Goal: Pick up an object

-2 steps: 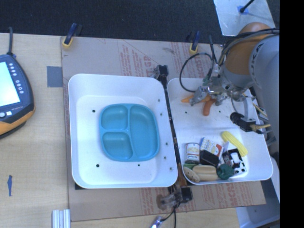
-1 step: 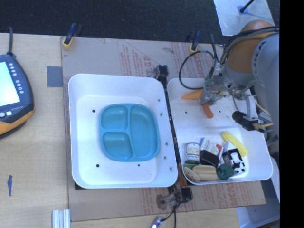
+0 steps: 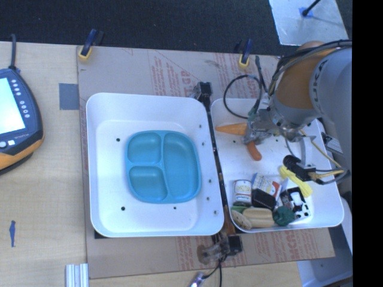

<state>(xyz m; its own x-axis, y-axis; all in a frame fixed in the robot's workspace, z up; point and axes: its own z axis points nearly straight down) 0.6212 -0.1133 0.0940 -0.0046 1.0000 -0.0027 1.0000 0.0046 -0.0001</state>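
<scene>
Divided plate [image 3: 163,166] in left bin [image 3: 99,160], clutter [image 3: 269,202] in right bin [image 3: 329,211]

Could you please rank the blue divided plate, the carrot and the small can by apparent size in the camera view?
1. blue divided plate
2. carrot
3. small can
The carrot and can look close; the carrot is partly hidden by the gripper.

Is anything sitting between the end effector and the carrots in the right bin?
Nothing visible stands between them. The end effector is low in the right bin, directly at the two carrots. The small can and the other clutter lie nearer the front, clear of them.
</scene>
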